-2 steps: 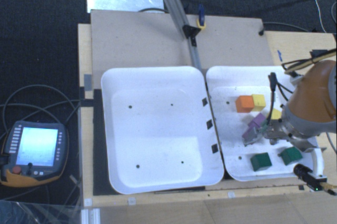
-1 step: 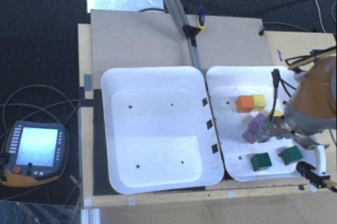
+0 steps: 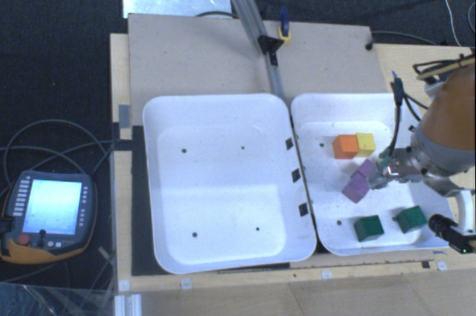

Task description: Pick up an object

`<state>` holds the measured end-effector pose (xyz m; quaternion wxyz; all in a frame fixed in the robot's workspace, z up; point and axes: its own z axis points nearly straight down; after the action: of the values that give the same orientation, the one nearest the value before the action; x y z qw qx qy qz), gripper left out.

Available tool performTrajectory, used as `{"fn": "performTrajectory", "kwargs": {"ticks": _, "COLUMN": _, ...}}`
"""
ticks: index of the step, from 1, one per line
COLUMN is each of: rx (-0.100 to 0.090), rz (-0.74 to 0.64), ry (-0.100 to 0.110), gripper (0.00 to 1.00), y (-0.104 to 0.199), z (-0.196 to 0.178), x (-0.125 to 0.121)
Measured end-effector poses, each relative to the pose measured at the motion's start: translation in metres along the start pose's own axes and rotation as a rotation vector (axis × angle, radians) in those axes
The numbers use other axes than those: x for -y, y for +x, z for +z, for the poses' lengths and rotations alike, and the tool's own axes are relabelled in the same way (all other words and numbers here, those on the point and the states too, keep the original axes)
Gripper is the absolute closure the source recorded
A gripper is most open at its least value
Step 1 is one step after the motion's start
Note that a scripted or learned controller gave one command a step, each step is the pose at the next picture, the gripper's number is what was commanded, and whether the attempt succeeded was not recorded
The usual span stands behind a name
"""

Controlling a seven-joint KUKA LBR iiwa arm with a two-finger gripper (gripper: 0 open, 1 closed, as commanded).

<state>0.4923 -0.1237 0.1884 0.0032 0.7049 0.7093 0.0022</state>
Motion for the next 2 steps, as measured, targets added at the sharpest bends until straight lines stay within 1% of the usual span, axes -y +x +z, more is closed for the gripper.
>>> {"fn": "performTrajectory", "kwargs": {"ticks": 1, "rx": 0.001, "rz": 0.0, "ry": -0.003, "gripper": 1.0, "y": 0.002, "z": -0.064, "x": -0.005}}
{"fn": "performTrajectory", "kwargs": {"ticks": 2, "rx": 0.0, "rz": 0.001, "ry": 0.001, "gripper": 1.0, "y": 0.001, "z": -0.105, "x": -0.007}}
